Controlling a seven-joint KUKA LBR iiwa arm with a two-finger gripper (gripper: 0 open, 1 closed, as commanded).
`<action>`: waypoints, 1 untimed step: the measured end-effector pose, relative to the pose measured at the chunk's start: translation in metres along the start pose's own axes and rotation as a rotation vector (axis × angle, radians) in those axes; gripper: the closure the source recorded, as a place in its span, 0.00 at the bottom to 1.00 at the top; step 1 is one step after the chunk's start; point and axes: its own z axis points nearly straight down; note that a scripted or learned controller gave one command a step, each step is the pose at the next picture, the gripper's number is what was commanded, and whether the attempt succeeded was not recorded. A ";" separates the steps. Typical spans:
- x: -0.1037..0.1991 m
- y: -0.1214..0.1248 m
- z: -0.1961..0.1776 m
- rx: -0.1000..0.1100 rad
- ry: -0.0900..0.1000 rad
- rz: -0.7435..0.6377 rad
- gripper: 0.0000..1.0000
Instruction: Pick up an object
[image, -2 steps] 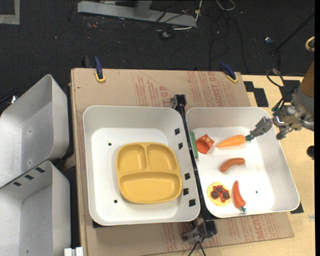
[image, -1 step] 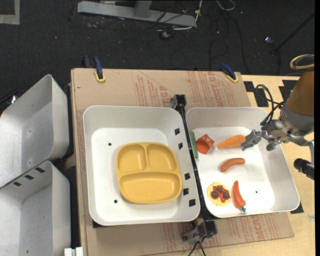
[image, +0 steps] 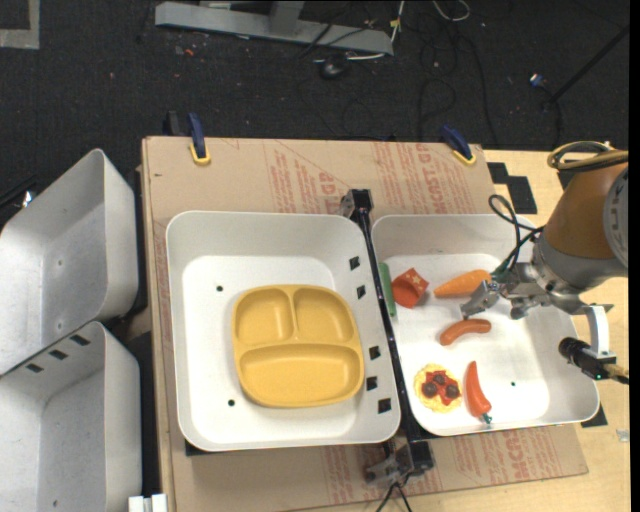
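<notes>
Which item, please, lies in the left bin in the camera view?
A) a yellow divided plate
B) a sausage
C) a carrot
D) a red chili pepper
A: the yellow divided plate sits alone in the left bin, while the carrot, sausage and red chili pepper all lie in the right bin.
</notes>
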 end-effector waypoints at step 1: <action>-0.001 0.002 -0.014 -0.007 -0.003 0.000 1.00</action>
